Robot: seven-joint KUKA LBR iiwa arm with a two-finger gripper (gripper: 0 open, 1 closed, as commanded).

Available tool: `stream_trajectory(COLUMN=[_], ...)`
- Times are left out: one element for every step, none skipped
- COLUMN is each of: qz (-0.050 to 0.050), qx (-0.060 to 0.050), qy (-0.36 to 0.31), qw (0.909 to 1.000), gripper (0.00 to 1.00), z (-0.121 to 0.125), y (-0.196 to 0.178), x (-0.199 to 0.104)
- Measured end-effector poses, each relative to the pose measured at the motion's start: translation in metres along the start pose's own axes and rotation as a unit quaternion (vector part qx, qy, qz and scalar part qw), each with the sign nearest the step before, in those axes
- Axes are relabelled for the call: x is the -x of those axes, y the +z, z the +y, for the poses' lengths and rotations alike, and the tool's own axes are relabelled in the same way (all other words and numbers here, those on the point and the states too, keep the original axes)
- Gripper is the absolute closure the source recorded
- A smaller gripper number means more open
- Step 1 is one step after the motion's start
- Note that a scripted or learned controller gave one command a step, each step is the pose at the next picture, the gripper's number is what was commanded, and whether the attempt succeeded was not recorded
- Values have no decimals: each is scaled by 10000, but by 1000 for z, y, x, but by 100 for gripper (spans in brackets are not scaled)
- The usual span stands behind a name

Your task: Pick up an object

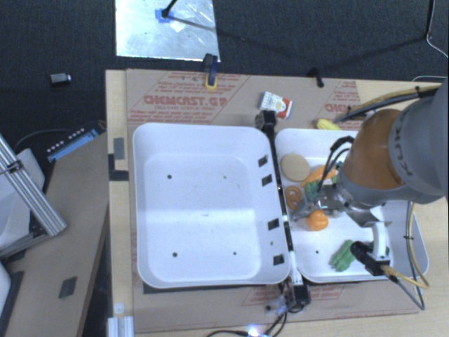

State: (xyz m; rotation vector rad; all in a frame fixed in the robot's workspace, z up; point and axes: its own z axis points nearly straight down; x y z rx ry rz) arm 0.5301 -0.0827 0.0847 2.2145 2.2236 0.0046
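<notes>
Sitting in the right bin [403, 248], close to its left wall, is a small orange ball [318, 221] — round, so no long axis and no heading to call. Just above it and to the left lies a reddish pretzel-shaped piece [293, 196], hard against the divider between the two bins. Up from that rests a tan round disc [295, 166], lying flat. Another orange piece [317, 174] peeks out beside the arm, partly hidden. Down toward the bin's near edge there's a green leafy-looking item [343, 256], long axis running diagonally, upper right to lower left. A yellow object [327, 125] pokes over the bin's far rim.

Now the gripper [317, 202]: it's down low over the bin, right above the orange ball and beside the pretzel piece, but from this slant whether it is apart or together can't be told, nor whether it touches anything. The left bin [203, 202] lies alongside.
</notes>
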Motion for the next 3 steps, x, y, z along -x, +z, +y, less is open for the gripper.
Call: stream_trajectory(qz=[1,27,34], qx=[-5,43,24], qy=[1,-54,-53], qw=[10000,10000,10000], gripper=[100,100,100], z=[-1,40,8], y=[-10,-105,-192], x=[0,-114,-193])
